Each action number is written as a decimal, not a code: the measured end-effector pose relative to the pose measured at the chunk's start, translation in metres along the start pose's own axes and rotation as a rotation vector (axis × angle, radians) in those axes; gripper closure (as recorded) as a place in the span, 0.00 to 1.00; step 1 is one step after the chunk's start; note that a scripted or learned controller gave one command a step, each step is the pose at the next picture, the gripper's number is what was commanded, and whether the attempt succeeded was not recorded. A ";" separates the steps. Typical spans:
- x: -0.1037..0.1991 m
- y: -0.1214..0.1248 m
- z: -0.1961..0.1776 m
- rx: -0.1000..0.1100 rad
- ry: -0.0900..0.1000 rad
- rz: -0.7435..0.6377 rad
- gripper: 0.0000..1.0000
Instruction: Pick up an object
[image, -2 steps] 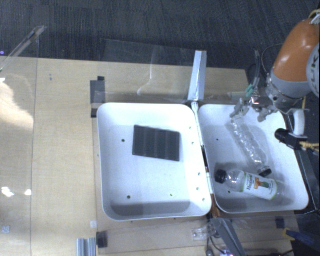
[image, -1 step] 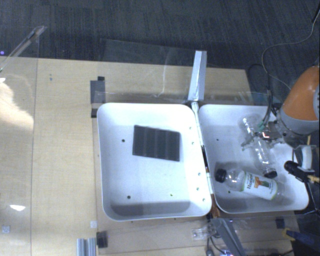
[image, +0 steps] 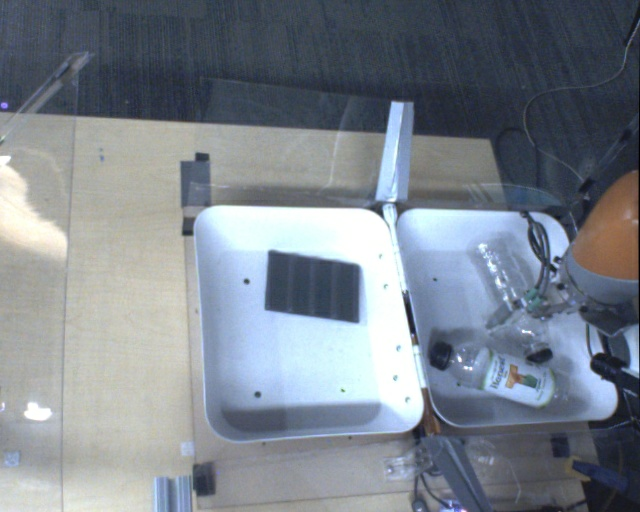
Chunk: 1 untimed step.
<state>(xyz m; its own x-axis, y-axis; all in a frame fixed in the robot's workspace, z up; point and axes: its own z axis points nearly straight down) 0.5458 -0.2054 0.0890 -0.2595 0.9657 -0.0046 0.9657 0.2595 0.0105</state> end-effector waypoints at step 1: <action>-0.013 0.052 0.001 0.000 0.000 -0.050 0.00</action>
<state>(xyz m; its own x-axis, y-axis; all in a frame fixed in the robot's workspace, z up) 0.5996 -0.2040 0.0883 -0.3074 0.9516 -0.0049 0.9515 0.3074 0.0107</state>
